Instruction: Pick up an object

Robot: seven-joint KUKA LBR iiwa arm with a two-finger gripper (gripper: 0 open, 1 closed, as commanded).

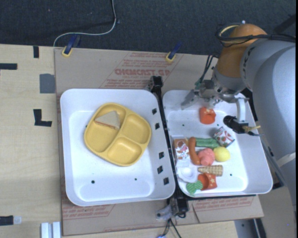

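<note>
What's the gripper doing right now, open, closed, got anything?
Gripper: cannot be told; it sits over the back of the right bin, just above the orange-red toy.

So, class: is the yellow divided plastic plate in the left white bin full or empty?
Nearly empty: the yellow divided plastic plate holds one tan sandwich wedge in its upper-left compartment; the others are bare.

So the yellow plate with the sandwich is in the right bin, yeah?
Not quite. The camera view shows the yellow plate with the sandwich in the left bin; the right bin holds the toy food.
</note>
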